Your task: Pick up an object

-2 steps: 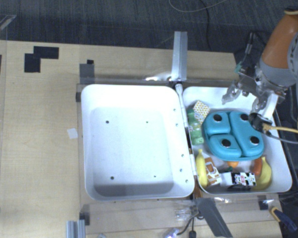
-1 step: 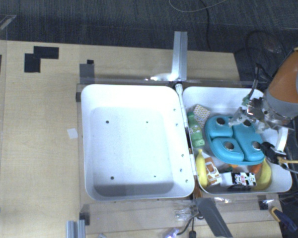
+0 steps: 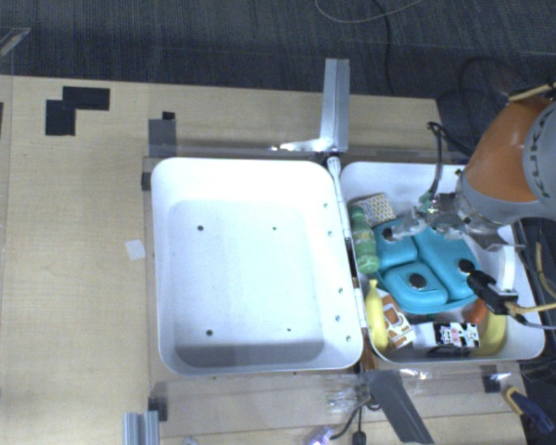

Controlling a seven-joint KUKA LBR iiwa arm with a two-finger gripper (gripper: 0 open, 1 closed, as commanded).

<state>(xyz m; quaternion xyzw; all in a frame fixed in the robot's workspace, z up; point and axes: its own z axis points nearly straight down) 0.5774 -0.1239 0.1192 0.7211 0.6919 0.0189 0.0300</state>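
My gripper [image 3: 424, 215] hangs low over the back of the right bin [image 3: 530, 343], reaching in from the right under the grey wrist with its orange band. Just below it lies a large teal plastic object [image 3: 428, 272] with a dark hole in its top. A green object [image 3: 363, 239] lies along the bin's left wall. A small grey checkered piece [image 3: 378, 208] sits left of the gripper. Nothing shows held by the gripper.
A yellow banana [image 3: 376, 315] lies at the right bin's front left, beside a small brown and white item [image 3: 398, 328]. A black and white box [image 3: 454, 335] and a yellow-orange object [image 3: 491, 332] lie along the front wall. The left bin [image 3: 250, 262] stands alongside.
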